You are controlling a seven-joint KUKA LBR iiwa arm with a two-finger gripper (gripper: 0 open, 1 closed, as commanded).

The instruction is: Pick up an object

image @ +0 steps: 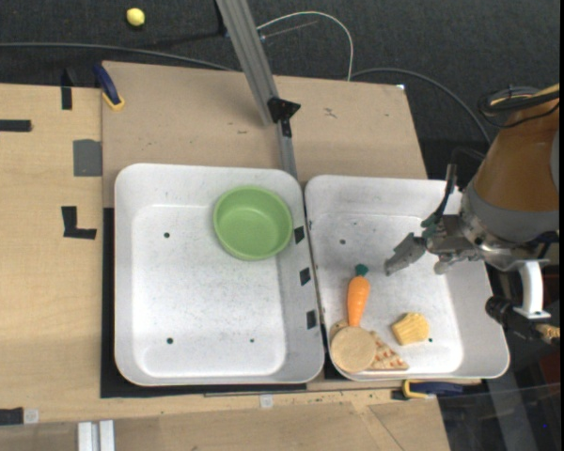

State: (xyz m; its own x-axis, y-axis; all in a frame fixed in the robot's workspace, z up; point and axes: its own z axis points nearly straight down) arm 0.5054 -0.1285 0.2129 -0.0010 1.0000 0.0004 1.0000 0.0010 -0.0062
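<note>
Cookie (353, 349), carrot (357, 300) in right bin (376, 195), green bowl (253, 222) left

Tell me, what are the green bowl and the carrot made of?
The green bowl looks like plastic: one even light green, smooth, with a thin rim. The carrot looks like a plastic toy too: flat bright orange with a small green top, though this view is too small to be sure.

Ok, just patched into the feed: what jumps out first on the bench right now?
The green bowl stands out most, sitting near the top right corner of the left bin. In the right bin, a toy carrot, a round tan cookie and a small yellow piece cluster near the front edge. The arm's claw hangs above that bin, above and right of the carrot.
</note>
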